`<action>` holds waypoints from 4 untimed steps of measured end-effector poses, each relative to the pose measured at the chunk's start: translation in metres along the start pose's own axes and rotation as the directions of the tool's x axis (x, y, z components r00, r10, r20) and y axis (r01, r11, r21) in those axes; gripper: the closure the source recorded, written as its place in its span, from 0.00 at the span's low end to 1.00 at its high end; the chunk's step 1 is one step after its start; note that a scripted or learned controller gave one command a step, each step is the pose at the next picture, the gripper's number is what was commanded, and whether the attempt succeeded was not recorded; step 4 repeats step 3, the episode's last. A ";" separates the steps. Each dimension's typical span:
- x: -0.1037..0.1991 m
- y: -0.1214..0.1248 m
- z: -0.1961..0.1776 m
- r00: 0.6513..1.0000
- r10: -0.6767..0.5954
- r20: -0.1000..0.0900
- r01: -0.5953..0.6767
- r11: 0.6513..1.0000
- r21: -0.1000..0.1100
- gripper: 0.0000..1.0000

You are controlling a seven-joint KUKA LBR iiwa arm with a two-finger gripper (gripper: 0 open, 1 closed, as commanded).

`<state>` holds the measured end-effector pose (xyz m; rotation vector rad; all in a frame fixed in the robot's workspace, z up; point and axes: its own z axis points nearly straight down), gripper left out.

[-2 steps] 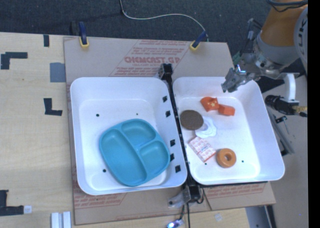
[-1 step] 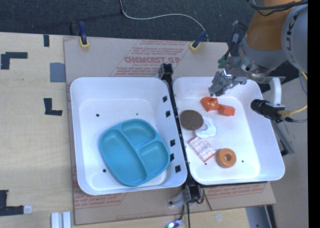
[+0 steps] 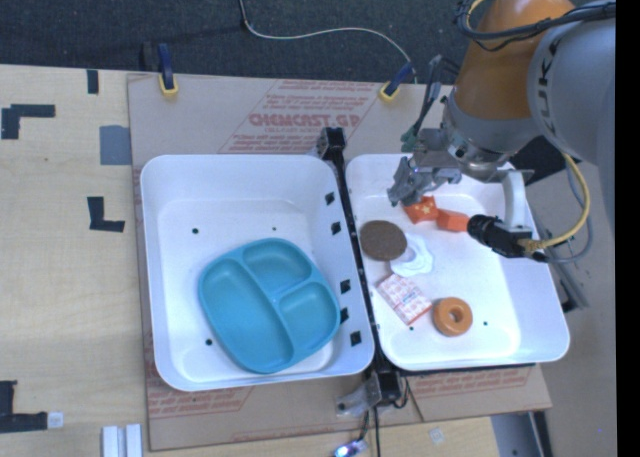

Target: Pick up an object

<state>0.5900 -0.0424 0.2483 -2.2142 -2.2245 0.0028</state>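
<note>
the gripper (image 3: 412,188) is hung just at 10 o'clock of the orange block (image 3: 422,211), its grip cannot be told, and a drop down is needed next.

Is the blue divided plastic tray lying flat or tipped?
Flat: the blue divided plastic tray lies compartments-up on the left white bin's floor.

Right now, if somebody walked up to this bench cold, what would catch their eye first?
Probably the big blue divided tray, which lies alone in the left bin. Next, the grey arm with its orange band coming in from the right, its tool low over the right bin beside an orange block. Nearby lie a brown disc and an orange ring.
</note>
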 end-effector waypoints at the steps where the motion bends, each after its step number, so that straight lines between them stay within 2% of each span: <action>1: 0.044 -0.013 0.013 1.000 0.000 0.000 0.000 1.000 0.000 1.00; 3: 0.145 -0.039 0.037 1.000 -0.002 0.000 0.002 1.000 0.000 1.00; 4: 0.145 -0.039 0.037 1.000 -0.002 0.000 0.002 1.000 0.000 1.00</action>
